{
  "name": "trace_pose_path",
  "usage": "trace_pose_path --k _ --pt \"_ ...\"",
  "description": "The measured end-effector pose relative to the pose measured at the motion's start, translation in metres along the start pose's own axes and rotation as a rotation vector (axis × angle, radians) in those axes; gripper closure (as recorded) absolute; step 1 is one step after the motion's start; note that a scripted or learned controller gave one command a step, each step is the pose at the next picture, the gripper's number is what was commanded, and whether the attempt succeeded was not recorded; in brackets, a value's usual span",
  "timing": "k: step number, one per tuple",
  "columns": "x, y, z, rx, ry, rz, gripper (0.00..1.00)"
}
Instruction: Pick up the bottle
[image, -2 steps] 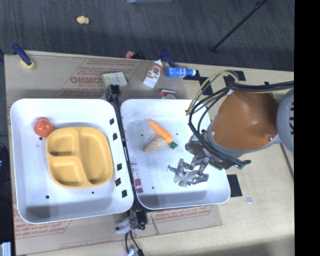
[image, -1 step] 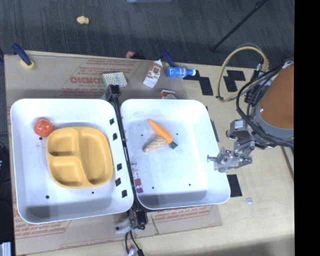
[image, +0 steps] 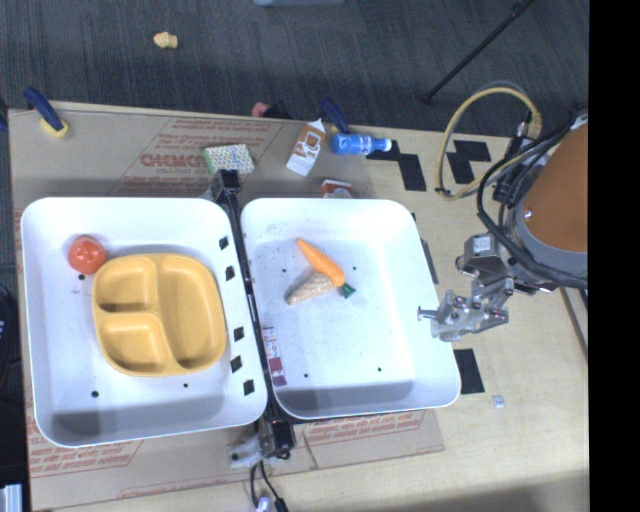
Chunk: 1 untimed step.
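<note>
While you look down on the bench, read the scene like this:

Bottle: you find the small blue bottle (image: 358, 145) lying on its side on the bench top, outside both bins, just beyond the far edge of the right bin (image: 432, 300), near that bin's far right corner.

Gripper: the gripper (image: 455, 318) hangs just off the right bin's right edge, about level with the middle of that edge, over the bench.

Fingers: you cannot tell whether they are apart or closed; nothing shows between them.

Bottle against gripper: well apart; the bottle lies toward the far edge of the bench, the gripper toward the right one.

Right bin: a carrot (image: 322, 262) and a pale wedge-shaped piece (image: 308, 290) touch near the middle.

Left bin: a yellow divided tray (image: 158, 312) sits in the left bin (image: 40, 330), with a red ball (image: 86, 252) just beside the tray's far left corner.
</note>
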<state>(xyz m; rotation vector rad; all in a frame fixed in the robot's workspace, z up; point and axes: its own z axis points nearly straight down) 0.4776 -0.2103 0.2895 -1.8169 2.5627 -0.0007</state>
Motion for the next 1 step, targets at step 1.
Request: trace_pose_path --k 1 --pt "-0.0008 -0.0005 -0.0102 0.0 0.0 0.0 1.0"
